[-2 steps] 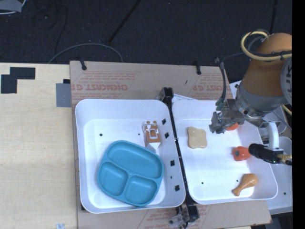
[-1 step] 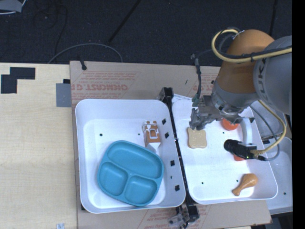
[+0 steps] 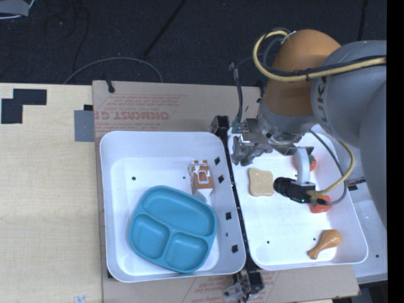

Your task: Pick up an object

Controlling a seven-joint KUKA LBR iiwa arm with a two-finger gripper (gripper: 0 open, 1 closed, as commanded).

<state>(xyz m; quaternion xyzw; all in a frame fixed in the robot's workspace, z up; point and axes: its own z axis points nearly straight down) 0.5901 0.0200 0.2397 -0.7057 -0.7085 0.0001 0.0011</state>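
Tool [image 3: 242, 151] hangs over right bin [image 3: 297, 232] on bench [image 3: 44, 194].

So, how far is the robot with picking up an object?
Done: the gripper is down over the right bin, near the toast slice. In hand: nothing visibly between its fingers. Left: grasping and lifting; the toast and the drumstick lie on the bin floor.

Rt bin [image 3: 353, 219] centre free; toast [image 3: 260, 182] nr pincer [image 3: 243, 149]
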